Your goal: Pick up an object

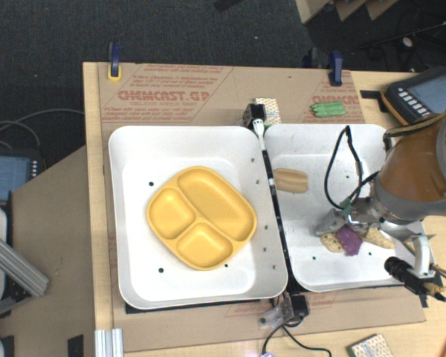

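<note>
Purple object (348, 239): lay in right bin (312, 270) beside tan pieces (331, 242), under gripper (340, 225) poised for pickup; finger state could not be told.

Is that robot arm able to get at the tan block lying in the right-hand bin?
Probably yes. The tan block lies alone on the right bin's bare floor, open from above, and the gripper works nearby in that bin.

a green tag (328, 110) and blue clamps (115, 59) sit on the brown board (178, 95).
</note>
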You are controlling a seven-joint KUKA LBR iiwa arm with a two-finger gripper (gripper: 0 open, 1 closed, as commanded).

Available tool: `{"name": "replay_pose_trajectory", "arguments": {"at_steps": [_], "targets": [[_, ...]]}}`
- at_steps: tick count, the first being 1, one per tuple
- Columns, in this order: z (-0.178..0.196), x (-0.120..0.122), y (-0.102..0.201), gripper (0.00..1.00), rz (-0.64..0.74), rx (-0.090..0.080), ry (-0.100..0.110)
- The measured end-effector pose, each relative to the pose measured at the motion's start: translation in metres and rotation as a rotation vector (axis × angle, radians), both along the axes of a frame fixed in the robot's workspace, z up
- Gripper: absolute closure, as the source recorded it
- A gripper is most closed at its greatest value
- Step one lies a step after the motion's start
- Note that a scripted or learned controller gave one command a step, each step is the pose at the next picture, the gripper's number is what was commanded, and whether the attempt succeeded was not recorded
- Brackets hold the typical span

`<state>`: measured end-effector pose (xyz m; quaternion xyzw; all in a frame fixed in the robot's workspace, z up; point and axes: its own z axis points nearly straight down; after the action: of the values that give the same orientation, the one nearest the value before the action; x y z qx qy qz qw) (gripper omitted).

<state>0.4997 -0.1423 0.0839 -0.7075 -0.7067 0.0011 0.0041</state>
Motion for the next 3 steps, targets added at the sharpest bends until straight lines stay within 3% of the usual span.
{"name": "replay_pose_trajectory", "arguments": {"at_steps": [1,2,3], "targets": [[0.011,0.005,-0.003,1.0,-0.001,-0.006,-0.012],[0.187,0.02,0.02,1.0,0.006,-0.008,-0.028],[0.077,0.038,0.042,1.0,0.004,-0.002,0.0]]}}
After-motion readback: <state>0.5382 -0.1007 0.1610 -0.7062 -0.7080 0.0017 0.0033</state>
